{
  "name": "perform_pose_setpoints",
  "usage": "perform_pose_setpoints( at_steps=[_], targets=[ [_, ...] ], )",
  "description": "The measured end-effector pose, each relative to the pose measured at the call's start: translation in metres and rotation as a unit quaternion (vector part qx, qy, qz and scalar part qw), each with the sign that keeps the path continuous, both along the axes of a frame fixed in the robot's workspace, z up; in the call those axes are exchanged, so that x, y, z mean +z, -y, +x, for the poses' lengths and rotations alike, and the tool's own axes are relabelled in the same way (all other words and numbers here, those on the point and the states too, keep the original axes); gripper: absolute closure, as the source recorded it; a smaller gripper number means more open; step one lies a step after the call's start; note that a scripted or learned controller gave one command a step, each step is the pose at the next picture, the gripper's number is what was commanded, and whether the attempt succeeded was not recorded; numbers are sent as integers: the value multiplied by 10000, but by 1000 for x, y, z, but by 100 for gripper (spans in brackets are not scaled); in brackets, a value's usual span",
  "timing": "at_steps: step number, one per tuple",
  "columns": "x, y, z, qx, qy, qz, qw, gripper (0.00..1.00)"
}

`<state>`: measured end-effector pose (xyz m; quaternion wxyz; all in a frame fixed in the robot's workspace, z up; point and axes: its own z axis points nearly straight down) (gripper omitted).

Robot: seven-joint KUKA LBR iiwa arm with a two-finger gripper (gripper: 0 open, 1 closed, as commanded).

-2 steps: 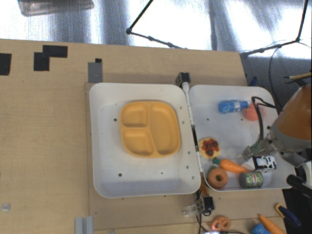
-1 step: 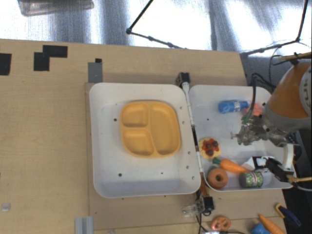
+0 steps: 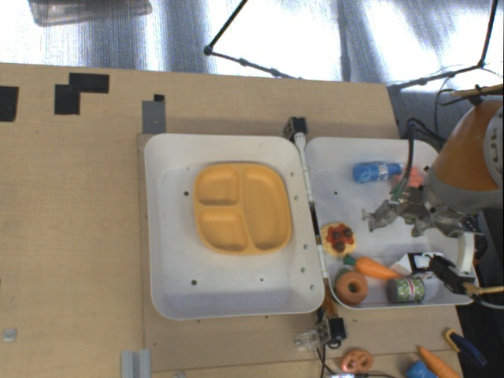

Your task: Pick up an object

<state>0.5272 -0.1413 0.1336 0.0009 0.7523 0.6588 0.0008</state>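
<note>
In the right shallow white bin (image 3: 331, 160) lie a blue plastic bottle (image 3: 376, 172), a slice of toy pizza (image 3: 338, 238), an orange toy carrot (image 3: 375, 269), a brown doughnut (image 3: 351, 287) and a green can (image 3: 406, 290). The metal two-finger gripper (image 3: 376, 216) hovers mid-bin, nothing visibly between its tips; its spread is unclear. The left bin (image 3: 169, 290) bears a compartmented yellow plate (image 3: 240, 208).

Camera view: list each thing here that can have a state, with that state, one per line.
Yellow divided plate: flat in the left bin, compartments bare.
Blue bottle: lying on its side, right bin.
Green can: on its side.
Carrot: lying flat beside the donut.
Pizza slice: flat.
Gripper: above the right bin, holding nothing visible.
</note>
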Motion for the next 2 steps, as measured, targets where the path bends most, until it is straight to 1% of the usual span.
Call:
perform_pose_setpoints(
  at_steps=[1, 2],
  targets=[
    [-47, -25, -34, 22, 34, -6, 10000, 0],
    [-45, -36, -36, 1871, 61, -51, 9823, 0]
  ],
)
